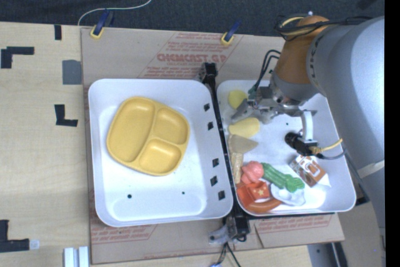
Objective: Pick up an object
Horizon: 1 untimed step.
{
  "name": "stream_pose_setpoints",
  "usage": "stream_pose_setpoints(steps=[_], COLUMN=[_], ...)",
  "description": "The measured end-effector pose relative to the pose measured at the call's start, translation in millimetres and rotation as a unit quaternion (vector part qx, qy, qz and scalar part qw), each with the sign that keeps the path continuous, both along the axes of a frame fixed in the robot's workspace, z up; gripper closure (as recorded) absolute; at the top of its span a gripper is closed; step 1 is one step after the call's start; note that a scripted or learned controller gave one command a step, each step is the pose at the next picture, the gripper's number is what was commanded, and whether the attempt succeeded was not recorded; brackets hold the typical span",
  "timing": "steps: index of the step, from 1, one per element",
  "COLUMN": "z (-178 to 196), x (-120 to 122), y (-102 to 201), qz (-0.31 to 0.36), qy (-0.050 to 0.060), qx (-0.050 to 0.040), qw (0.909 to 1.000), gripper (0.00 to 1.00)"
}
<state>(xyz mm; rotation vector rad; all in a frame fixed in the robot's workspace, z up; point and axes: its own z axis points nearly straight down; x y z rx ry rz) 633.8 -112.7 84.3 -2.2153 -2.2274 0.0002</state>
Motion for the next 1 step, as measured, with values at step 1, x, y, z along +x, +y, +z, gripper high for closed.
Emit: stream_pose_setpoints(steps=[1], z=[-0.1], x=[35.7], y=[12.7], qz=[-0.001], qy=[-0.001], qx=[-0.0001], qw=[1.0], gripper=[0.0])
